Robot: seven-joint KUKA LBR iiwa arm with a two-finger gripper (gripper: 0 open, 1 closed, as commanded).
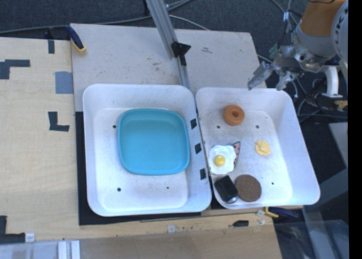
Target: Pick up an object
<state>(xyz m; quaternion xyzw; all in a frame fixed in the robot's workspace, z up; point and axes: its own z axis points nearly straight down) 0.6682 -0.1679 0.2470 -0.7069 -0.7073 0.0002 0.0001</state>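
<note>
The right bin [291, 116] holds an orange donut [233, 115], a small yellow piece [262, 148], a fried egg toy [222, 159], a brown round cookie [248, 188] and a black block [225, 188]. My gripper [267, 81] hangs above the bin's far right corner, off beyond the donut. Its two fingers are spread apart with nothing between them.
The left bin [96, 139] holds a blue square plate [153, 141]. A grey metal pole [164, 20] slants down to the seam between the bins. Cables lie behind the bench at the upper right.
</note>
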